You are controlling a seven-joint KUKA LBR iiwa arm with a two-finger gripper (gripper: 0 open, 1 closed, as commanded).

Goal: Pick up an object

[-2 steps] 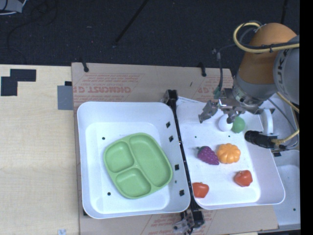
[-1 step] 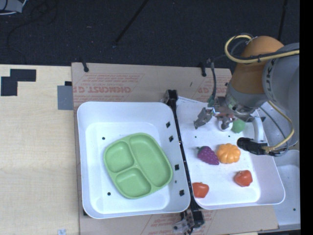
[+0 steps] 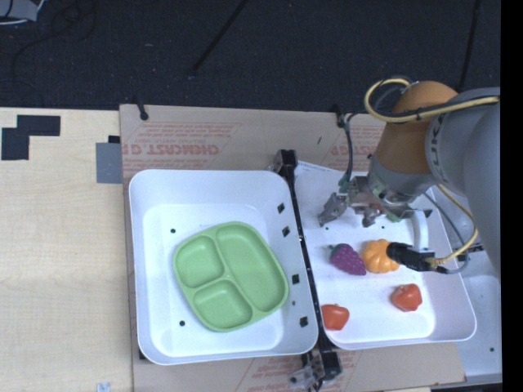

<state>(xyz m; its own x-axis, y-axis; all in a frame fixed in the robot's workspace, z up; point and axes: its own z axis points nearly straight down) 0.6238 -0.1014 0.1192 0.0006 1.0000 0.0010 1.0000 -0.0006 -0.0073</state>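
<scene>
Two red toy pieces lie nearest in the right bin: one red piece sits close to the bin's inner wall beside the divide between the bins, and the other red piece rests toward the outer side, well apart from the first. Just beyond them, near the middle of the same bin, a purple grape-like piece and an orange-yellow piece lie side by side, close enough that they seem to touch.

Level with these, the left bin holds a green divided plate with three compartments, lying flat and turned at an angle to the bin's walls.

Farther back over the right bin, the gripper hangs above the bin's far part, beyond the purple and orange-yellow pieces and apart from all four toys. From this angle I cannot tell whether it is open or closed, and no toy is seen in its grasp. Behind it rises the grey arm with its orange band, reaching in from the right.

Both bins rest on a cardboard sheet laid on the pale wooden bench.
</scene>
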